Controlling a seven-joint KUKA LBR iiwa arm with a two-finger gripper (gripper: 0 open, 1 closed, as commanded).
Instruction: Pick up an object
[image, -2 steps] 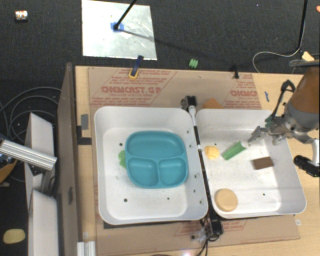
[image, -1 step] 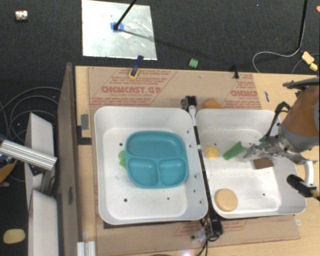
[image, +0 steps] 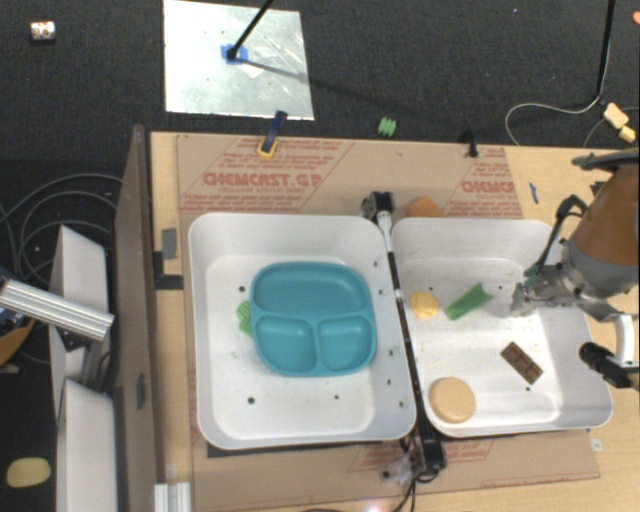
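Camera view: "CHEMCAST" print on board (image: 262, 180)

The two bins (image: 300, 235) were plain white. A divided tray (image: 313, 317) was teal blue, with a scrap of green (image: 243, 317) at its edge. Other items were a green block (image: 466, 301), a pale yellow piece (image: 425, 305), a tan round (image: 452, 399) and a dark brown bar (image: 521, 362). The table (image: 330, 170) was tan with red lettering. The arm (image: 610, 235) was grey with an orange band.
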